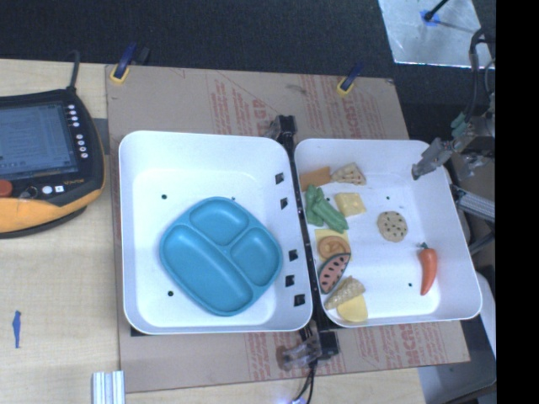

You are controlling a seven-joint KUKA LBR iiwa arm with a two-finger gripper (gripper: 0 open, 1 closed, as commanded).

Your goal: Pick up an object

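Claw point(418, 172) hangs over right bin's point(446, 310) far right corner; can't tell its state. Carrot point(428, 268) lies nr right wall, cookie point(392, 225) mid-bin, other food along left wall. Blue tray point(221, 256) in left bin point(143, 154).

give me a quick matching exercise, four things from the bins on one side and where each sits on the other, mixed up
Things:
1. blue divided plate
2. cookie
3. chili pepper
4. watermelon slice

Places:
A. right bin, near its right wall
B. left bin
C. right bin, close to the divider between the bins
D. right bin, around its middle

Pairs: 1-B, 2-D, 3-A, 4-C
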